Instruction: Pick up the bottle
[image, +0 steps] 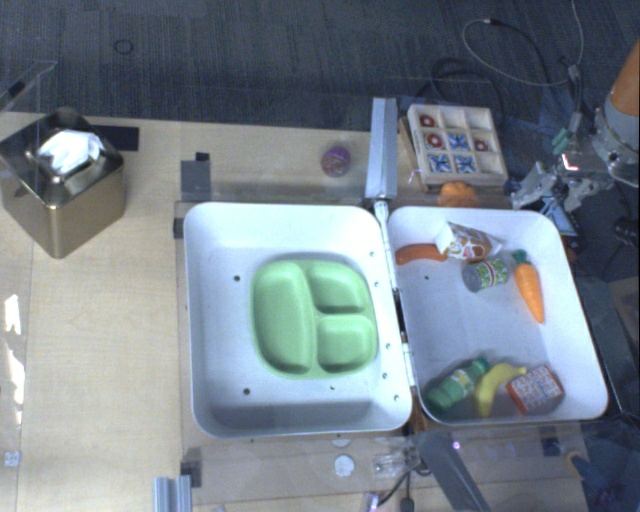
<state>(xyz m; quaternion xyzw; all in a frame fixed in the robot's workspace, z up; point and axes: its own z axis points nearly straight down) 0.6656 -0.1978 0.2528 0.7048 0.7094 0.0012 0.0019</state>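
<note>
One small green plastic bottle (458, 387) is lying beside the yellow banana (495, 385), probably light, slick, best pinched mid-body; gripper state I cannot tell.

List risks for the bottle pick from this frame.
1. The bottle lies in the right bin's near corner, touching the banana; a grasp may catch the banana or push both.
2. It sits close to the bin wall, so the fingers may hit the rim.
3. The gripper is at the bin's far edge, so the approach passes over the carrot and can.
</note>
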